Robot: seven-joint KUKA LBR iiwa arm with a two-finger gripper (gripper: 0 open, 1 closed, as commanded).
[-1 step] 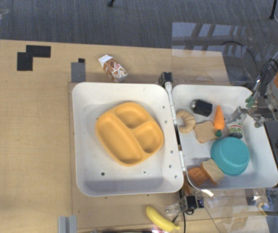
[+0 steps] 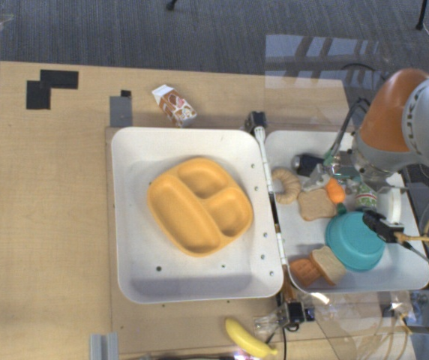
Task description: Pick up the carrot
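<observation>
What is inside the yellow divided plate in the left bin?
The yellow divided plate holds nothing visible; all compartments show bare. It hides the left bin floor beneath it.

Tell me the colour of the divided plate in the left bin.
Yellow-orange, plain with no pattern. The divided plate shows best in the camera view, lying in the left bin.

The grey arm with its orange band (image 2: 394,111) runs off the right edge and covers the gripper (image 2: 343,177), so its state is unclear. Beside the round teal bowl (image 2: 355,241), the small orange carrot (image 2: 335,192) is partly covered.
</observation>
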